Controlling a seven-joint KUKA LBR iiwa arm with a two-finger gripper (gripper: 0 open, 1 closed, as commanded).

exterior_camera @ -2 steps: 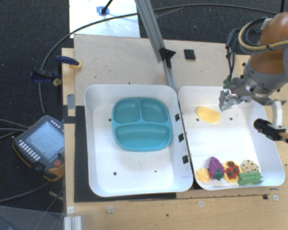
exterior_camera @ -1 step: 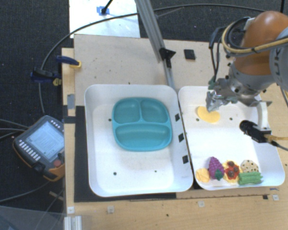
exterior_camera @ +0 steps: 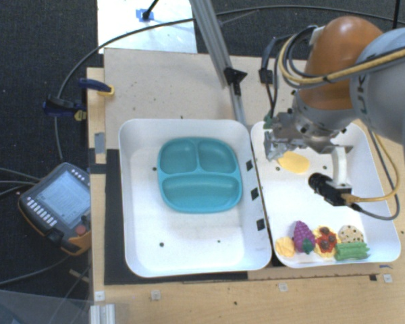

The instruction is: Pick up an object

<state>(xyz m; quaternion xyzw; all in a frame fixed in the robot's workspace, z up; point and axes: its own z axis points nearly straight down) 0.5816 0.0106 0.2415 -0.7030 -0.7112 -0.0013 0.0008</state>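
We found the two-finger gripper (exterior_camera: 278, 147) low in the shallow white right-hand bin (exterior_camera: 385, 229), just beside a flat yellow toy piece (exterior_camera: 295, 162). Nothing showed between its fingers. We judged this the reaching step; closing on that piece comes next.

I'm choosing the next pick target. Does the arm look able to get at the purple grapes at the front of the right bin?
Probably yes. The grapes lie uncovered in the right bin, the bin the end effector hangs over. Toys crowd close beside them, though, so a clean grasp may be awkward.
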